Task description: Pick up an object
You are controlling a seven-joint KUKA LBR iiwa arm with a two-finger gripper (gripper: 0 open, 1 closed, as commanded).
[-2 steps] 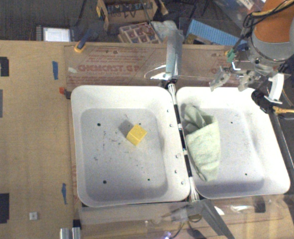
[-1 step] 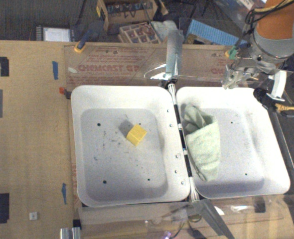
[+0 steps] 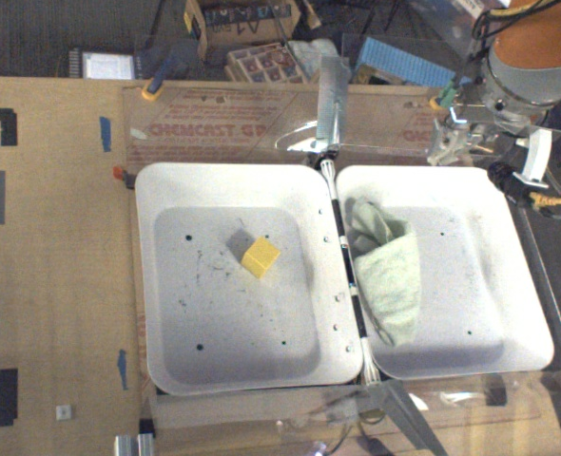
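Observation:
A small yellow block point(image 3: 261, 256) lies near the middle of the left bin point(image 3: 166, 350). A crumpled pale green cloth point(image 3: 389, 269) rests in the right bin point(image 3: 509, 340), along its left side next to the divider. My gripper point(image 3: 454, 146) hangs above the back rim of the right bin, at the upper right of the view, well away from both objects. Nothing is visible between its fingers.
A cardboard sheet point(image 3: 223, 126) and a metal bar point(image 3: 330, 112) lie behind the bins. Cluttered boxes and cables sit farther back. A wooden bench surface point(image 3: 52, 274) stretches to the left with black tape marks.

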